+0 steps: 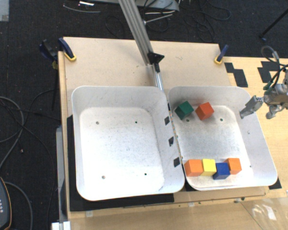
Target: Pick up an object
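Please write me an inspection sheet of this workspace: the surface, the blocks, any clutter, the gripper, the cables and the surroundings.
Surface: wooden bench bearing left bin and right bin, side by side.
Job's things: all in the right bin. Green block beside orange block at the far end; near end, a row of orange block, yellow block, blue block, orange block.
Clutter: nothing seen.
Gripper: gripper at the right bin's right rim, open, holding nothing.
Cables: black cables on the floor.
Surroundings: dark carpet; metal pole; clamps at bench corners.
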Available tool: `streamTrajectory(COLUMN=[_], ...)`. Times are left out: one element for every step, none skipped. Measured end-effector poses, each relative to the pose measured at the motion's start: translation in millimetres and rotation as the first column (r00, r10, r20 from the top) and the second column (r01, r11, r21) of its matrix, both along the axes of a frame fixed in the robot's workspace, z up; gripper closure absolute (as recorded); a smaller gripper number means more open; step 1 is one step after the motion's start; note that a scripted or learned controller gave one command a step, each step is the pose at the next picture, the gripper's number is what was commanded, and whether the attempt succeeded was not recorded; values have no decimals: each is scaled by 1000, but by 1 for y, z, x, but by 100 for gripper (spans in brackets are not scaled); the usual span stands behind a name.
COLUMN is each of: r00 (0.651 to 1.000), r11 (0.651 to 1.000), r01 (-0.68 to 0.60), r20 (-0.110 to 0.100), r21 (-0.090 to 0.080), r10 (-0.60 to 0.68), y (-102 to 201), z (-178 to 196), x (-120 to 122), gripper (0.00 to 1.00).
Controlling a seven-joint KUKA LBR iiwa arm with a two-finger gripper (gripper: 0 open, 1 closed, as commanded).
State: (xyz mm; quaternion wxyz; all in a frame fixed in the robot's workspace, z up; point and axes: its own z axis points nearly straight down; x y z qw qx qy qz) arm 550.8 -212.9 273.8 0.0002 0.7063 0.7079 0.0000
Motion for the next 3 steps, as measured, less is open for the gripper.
streamTrajectory(r00=[1000,1000,1000], r11=[1000,1000,1000], r01=[-3,-7,-1], r20=[-2,-26,12], r21=[1,-6,-3], r10=[3,7,1], y=[59,76,79], z=[-182,-180,-84], x=[49,106,130], gripper=[0,0,0])
